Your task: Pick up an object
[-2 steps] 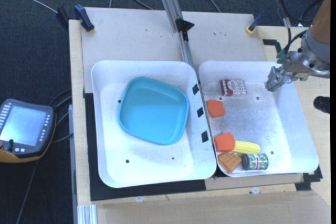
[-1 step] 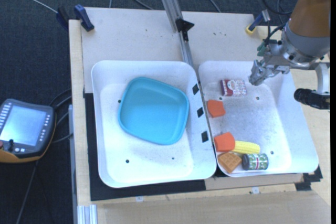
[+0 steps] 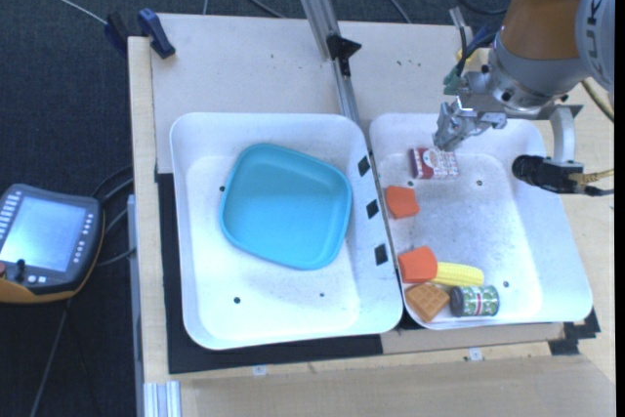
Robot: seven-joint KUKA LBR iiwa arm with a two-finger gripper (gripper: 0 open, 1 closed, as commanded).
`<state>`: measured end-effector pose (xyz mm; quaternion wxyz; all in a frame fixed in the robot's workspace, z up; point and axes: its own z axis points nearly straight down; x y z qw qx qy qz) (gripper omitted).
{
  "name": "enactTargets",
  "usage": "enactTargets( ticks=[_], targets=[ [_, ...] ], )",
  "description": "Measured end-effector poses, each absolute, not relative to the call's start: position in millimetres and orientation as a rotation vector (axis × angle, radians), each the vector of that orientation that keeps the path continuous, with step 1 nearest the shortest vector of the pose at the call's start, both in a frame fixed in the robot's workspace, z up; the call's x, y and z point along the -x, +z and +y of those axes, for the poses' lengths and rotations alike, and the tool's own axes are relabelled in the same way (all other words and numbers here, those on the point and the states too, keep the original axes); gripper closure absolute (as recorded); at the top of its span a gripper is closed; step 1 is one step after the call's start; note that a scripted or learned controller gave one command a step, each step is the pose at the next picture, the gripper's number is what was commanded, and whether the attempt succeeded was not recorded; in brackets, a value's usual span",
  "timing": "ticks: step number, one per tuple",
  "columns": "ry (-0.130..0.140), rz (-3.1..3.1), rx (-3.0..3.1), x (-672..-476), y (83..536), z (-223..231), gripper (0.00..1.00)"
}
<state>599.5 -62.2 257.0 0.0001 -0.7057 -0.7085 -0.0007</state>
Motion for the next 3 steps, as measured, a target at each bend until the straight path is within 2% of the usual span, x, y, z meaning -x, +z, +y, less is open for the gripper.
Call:
enactTargets(
  ticks=[1, 2, 3],
  targets=[
    [-0.001, -2.226, 2.215, -619.6, 242.8, -6.5, 1.00],
    [-0.002, -2.227, 2.215, -629.7, 245.8, 47.1, 1.00],
    [-0.002, -2.225, 2.218, -658.2, 244.8, 87.4, 1.00]
  ],
)
